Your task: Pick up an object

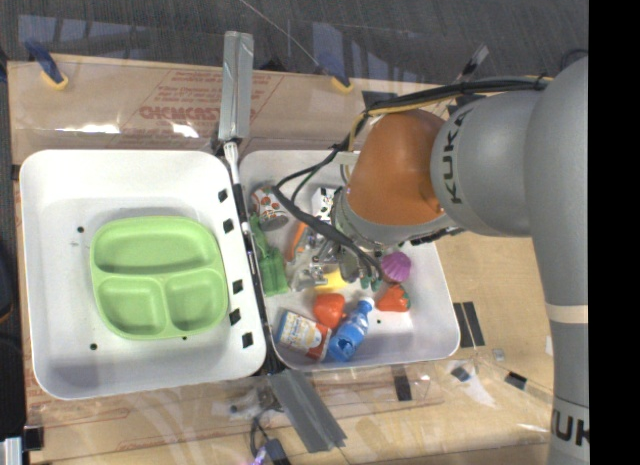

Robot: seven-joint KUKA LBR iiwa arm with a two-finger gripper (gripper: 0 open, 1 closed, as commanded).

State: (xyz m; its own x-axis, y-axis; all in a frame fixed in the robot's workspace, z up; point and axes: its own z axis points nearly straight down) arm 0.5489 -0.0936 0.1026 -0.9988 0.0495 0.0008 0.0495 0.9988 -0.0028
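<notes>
The grey arm with its orange band (395,168) is reaching down into the right bin (440,323), and the gripper (325,268) is sitting low among a heap of small toys. Whether its claw is spread or pressed together cannot be told. Just beside it are lying a purple piece (397,266), a red piece (329,309), a blue bottle (350,333) and a green strip (268,263). A green divided tray (157,276) is resting in the left bin (50,253).

Green tray (157,275) in left bin (40,253)
</notes>
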